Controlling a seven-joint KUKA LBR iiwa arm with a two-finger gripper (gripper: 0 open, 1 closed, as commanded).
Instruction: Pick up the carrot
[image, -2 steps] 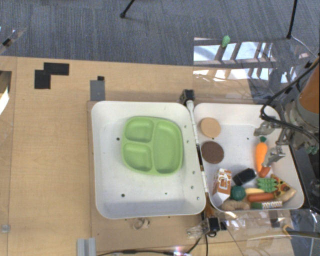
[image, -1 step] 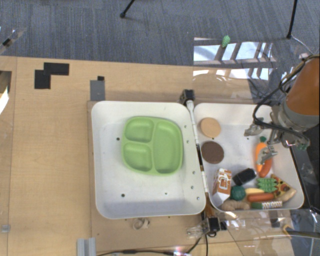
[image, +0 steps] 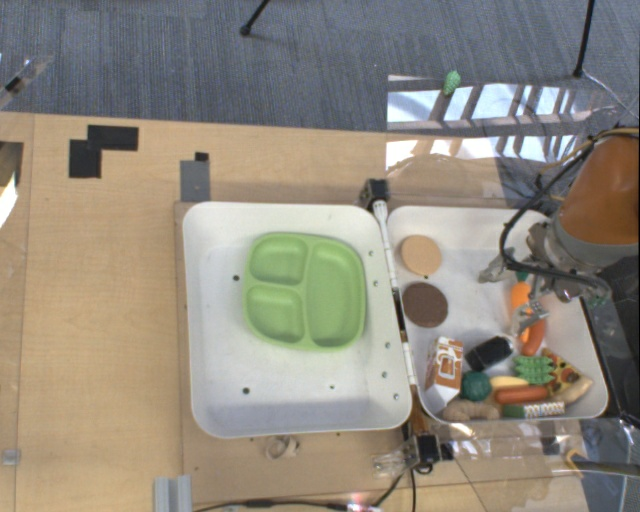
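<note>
The carrot (image: 520, 297) is an orange stick lying at a slant in the right part of the right bin (image: 470, 250). Its lower end (image: 534, 337) shows reddish-orange below the gripper. My gripper (image: 534, 312) is down in the bin directly over the carrot, and its metal parts cover the carrot's middle. The grey wrist and the orange band (image: 603, 195) stand above it at the right edge. I cannot make out whether the carrot is gripped.
The right bin also holds a tan disc (image: 421, 254), a brown disc (image: 425, 303), a black block (image: 489, 352), a small box (image: 447, 362), a green leafy piece (image: 534, 370), a sausage (image: 520, 394) and other toy food. A green divided plate (image: 305, 290) lies in the left bin (image: 220, 390).
</note>
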